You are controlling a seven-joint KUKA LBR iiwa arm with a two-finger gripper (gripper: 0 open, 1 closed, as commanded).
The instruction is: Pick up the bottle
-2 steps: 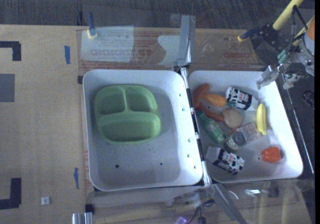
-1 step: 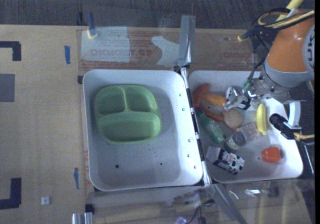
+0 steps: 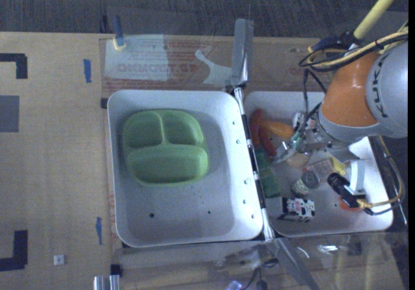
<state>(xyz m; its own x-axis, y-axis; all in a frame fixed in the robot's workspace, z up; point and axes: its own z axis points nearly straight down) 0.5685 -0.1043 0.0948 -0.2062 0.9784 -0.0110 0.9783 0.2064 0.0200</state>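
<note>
Closest to the lens is the grey arm [image 3: 379,87], which enters from the right of the frame and bends down over the right bin [image 3: 337,220], its wrist angled toward the clutter there, most likely because the bottle sits in that pile. At its tip the gripper [image 3: 293,145] hangs low among the objects in the middle of that bin; how far open it is cannot be told from this angle, and nothing can be seen held in it. The bottle [image 3: 313,174], a small clear one that looks to be lying on its side with a dark cap, rests just below and to the right of the gripper, near it, though whether they touch is unclear. Around it the right bin also holds an orange and red item [image 3: 275,129] toward its upper left, a green packet [image 3: 267,181] against its left wall, and a small black-and-white card [image 3: 298,206] near its lower edge. The left bin [image 3: 194,220] holds a single green divided plate [image 3: 166,146], lying flat in its upper half and well apart from the work
</note>
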